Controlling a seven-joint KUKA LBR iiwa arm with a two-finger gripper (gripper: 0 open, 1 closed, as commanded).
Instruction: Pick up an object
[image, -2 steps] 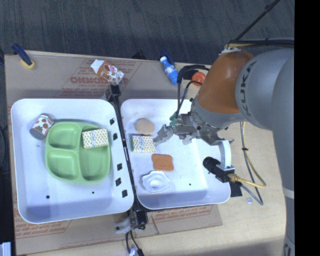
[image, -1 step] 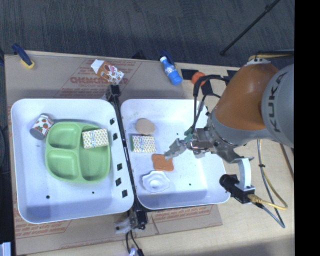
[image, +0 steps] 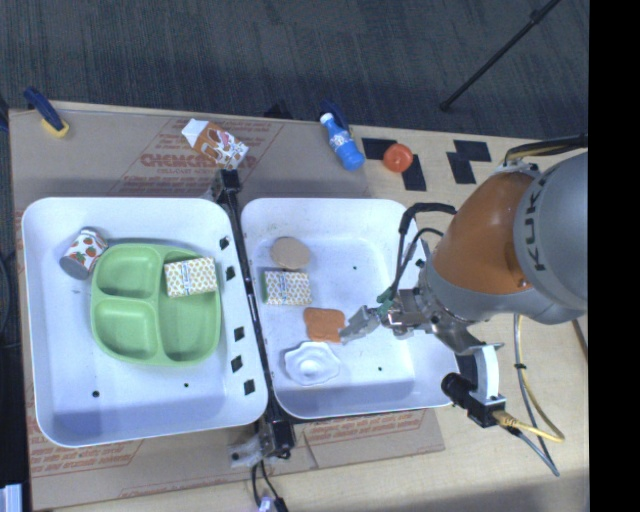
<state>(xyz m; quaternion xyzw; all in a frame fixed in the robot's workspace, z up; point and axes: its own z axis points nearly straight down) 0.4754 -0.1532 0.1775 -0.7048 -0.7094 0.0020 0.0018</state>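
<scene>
The right bin (image: 400, 215) holds a round tan disc (image: 290, 252), a yellow-green patterned packet (image: 287, 288), an orange-brown block (image: 323, 322) and a white fried-egg shape (image: 311, 363). My gripper (image: 362, 322) reaches in from the right, low over the right bin. Its tips sit just right of the orange-brown block, close to it or touching its edge. Nothing shows between the fingers. The arm's grey and orange wrist (image: 480, 255) covers the bin's right side.
The left bin (image: 40, 330) holds a green divided plate (image: 125, 345) with a patterned packet (image: 190, 276) on it, and a small printed cup (image: 84, 250) at its upper left. Beyond the bins lie a blue bottle (image: 343, 143), an orange ball (image: 398, 156) and a carton (image: 215, 143).
</scene>
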